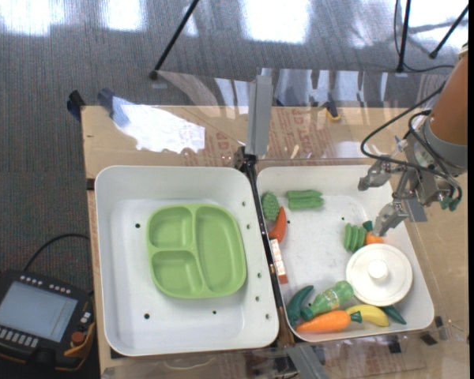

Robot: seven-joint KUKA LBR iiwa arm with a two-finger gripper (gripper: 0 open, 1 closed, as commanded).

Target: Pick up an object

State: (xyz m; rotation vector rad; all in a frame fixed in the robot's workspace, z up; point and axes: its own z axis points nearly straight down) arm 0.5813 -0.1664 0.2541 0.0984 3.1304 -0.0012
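STEP: approach for pick, judged | EE: gripper [381, 226] low over right bin [324, 176], finger state can't tell, nothing seen held | TGT: orange piece [374, 238] just below tip, green pods [353, 237] just left, white lid [379, 274] below | TIP: descend vert., straddle one item only, keep clear of lid rim.

Two bins [110, 212] of smooth white plastic with a mild sheen are seen. Well apart from the jaws, a matt green plastic tray [196, 250] is seen. A glossy white lid [379, 274] is seen just below the jaws, with shiny plastic toy vegetables [332, 320] beyond it. The bench [300, 133] is seen to be brown board under a glossy, reflective film. Bare grey metal is shown on the gripper [389, 218].
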